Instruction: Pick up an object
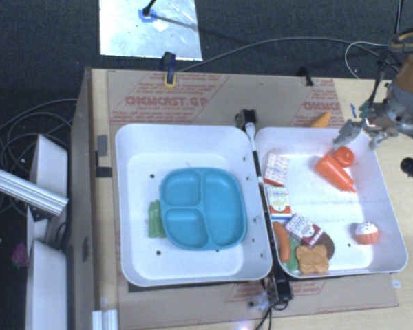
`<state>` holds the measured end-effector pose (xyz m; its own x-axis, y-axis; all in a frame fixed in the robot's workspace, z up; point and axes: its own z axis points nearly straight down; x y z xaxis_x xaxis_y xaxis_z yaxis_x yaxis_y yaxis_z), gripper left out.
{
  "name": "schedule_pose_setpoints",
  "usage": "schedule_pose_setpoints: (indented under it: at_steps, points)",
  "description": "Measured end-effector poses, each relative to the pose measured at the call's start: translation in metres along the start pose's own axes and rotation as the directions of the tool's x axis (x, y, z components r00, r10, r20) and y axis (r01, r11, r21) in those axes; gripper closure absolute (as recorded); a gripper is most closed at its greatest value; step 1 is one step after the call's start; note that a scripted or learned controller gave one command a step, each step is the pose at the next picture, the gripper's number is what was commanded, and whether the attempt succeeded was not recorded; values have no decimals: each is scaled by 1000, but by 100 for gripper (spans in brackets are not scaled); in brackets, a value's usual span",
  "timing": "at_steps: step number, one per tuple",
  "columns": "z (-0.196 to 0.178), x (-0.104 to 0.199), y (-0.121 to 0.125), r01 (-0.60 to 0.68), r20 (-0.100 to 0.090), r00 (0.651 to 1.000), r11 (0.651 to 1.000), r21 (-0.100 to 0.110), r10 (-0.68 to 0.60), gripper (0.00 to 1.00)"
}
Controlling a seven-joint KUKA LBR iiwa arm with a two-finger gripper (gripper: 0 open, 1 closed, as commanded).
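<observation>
We find the gripper [363, 130] above the right bin's [392, 218] far right corner, fingers spread open with nothing between them. An orange bottle [336, 170] with a red cap lies tilted inside that bin, just below the gripper and apart from it. Toward the bin's left wall are two small cartons [276, 168], a carrot [283, 243] and a cookie [312, 259]; a cupcake [365, 233] sits near its right wall.

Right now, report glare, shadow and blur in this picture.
Camera view: the metal sheet above the bench glares pale; the white bins are bright, with soft shadows; the gripper is slightly blurred at the right bin's far corner; the small packets are too soft to read.
</observation>
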<state>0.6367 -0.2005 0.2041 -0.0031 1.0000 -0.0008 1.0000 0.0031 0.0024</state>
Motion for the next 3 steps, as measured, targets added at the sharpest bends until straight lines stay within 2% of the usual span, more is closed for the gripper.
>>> schedule_pose_setpoints:
  at_steps: [1,2,3]
  points:
    - [120,-6,8,0,0,1000,1000,2,0,0]
    - [108,-6,9,4,2,1000,1000,-3,-4,100]
    - [54,65,-2,2,-1,1000,1000,-1,-2,100]
